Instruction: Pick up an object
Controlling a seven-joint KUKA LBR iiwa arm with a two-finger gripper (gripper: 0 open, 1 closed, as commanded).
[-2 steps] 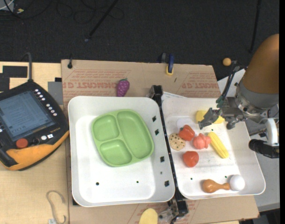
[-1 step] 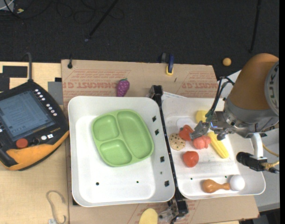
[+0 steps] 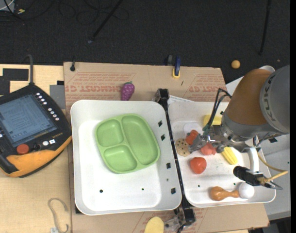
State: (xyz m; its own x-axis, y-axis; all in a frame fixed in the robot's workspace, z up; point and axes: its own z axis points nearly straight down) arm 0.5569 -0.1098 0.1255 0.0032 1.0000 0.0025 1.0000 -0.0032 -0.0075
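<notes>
The arm [image 3: 257, 101] is seen reaching in from the right, lowered into the right bin [image 3: 187, 191], and the gripper [image 3: 206, 142] is set low over the middle of that bin. Whether anything is clamped there cannot be told; the tip is tangled among small items and too blurred to be read.

Just beside the gripper, a small red piece [image 3: 191, 137] is seen toward the bin's left wall, and a reddish item [image 3: 208, 149] is pressed right up against the tip. A round speckled cookie [image 3: 183, 147] is placed against the left wall. A red tomato [image 3: 198, 165] is parked just below the gripper, apart from it. A yellow corn piece [image 3: 230, 155] is laid near the bin's right side, and a yellow block [image 3: 212, 119] is tucked by the far edge, partly hidden by the arm.

Along the near edge, an orange-brown drumstick [image 3: 222, 193] is laid, with a white ball [image 3: 245, 191] touching it at the near right corner.

In the left bin [image 3: 90, 188], a green divided plate [image 3: 127, 142] is set centrally. On the bench, a purple grape bunch [image 3: 127, 90] is left beyond the left bin's far edge, and a control tablet [image 3: 24, 123] is kept at the far left.
</notes>
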